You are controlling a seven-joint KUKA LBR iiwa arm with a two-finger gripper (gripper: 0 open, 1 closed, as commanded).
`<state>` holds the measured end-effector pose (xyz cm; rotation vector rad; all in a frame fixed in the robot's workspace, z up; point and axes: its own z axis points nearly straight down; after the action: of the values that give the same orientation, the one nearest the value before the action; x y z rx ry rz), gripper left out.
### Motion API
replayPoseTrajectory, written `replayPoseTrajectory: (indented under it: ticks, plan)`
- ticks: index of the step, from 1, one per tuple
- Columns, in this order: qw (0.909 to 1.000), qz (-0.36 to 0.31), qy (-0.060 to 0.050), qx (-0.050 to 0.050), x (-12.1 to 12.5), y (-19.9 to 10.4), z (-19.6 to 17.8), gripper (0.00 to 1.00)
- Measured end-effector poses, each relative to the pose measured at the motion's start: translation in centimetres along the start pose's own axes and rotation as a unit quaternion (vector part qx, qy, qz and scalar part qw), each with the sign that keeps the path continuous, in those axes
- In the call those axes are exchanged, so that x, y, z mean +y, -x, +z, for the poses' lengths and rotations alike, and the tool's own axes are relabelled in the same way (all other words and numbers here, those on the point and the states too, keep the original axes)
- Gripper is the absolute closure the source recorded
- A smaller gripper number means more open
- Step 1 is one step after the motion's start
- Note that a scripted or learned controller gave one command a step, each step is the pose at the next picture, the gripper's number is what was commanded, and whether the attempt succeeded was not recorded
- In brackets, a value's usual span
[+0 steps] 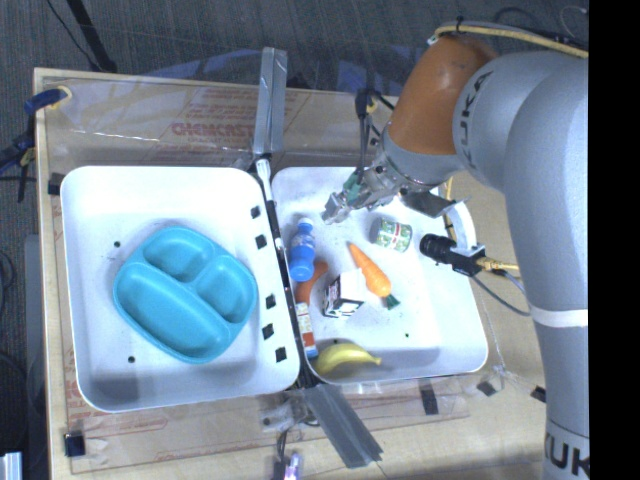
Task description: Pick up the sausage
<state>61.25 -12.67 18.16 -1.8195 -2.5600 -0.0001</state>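
In the right bin (455, 343), past the banana (345, 358) at 6 o'clock, the sausage (306, 290) hugs the 9 o'clock wall under a blue bottle (301, 251). The gripper (340, 206) hovers near 12; its spread cannot be told. It should descend aligned along the wall, clear of the bottle.

Worktop (505, 418): pale wood, clear plastic sheet (150, 113) with red print over far part. Two shallow white bins directly on it, side by side, touching: left bin (90, 268), right bin (450, 318). Grey metal bar (268, 103) lies above seam between bins.
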Motion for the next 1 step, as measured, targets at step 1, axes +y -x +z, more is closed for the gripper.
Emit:
replayPoseTrajectory:
  ticks: [1]
  plan:
    - [0.9920,-0.126,-0.001,0.000,-10.28,5.40,1.39,1.00]
